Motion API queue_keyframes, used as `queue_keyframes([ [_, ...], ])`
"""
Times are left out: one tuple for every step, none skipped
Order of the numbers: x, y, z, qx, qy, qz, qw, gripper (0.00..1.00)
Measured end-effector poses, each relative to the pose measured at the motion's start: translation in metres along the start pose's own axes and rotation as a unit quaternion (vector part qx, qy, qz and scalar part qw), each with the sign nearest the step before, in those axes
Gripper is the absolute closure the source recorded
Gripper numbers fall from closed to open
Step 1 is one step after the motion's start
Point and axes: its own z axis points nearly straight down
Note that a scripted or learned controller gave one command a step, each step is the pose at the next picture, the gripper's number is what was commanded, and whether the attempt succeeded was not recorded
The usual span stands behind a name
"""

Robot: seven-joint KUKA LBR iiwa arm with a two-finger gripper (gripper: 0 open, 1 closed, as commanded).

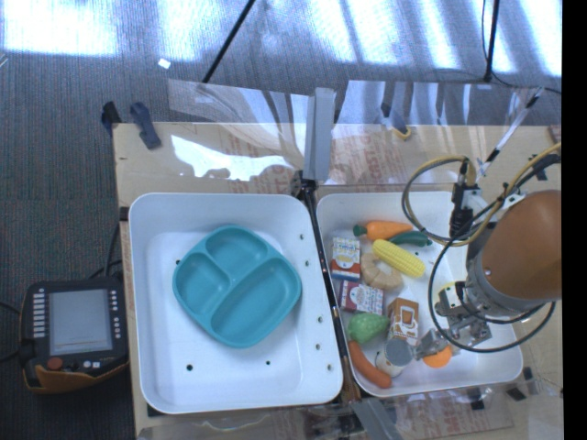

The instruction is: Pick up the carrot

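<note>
The carrot [383,229] is orange and lies near the back of the right bin [509,374], with a green piece [415,239] at its right end. My gripper [447,335] hangs low over the front right part of that bin, well in front of the carrot. It sits just above a small orange fruit [439,357] and right of a small carton [404,317]. Nothing can be seen held in it. The arm's orange band [523,246] rises behind it.
The right bin also holds a yellow corn cob [399,258], a bagel [378,271], two small boxes [345,255], a green vegetable [367,326], a can [396,354] and a sausage [370,367]. The left bin [156,246] carries a teal divided plate [237,285].
</note>
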Motion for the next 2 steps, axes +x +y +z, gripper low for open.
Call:
queue_keyframes([
  [-0.004, -0.001, -0.008, 0.000, -0.002, 0.001, 1.0000, 1.00],
  [0.022, 0.003, 0.033, 0.003, 0.010, -0.051, 0.9986, 1.00],
])
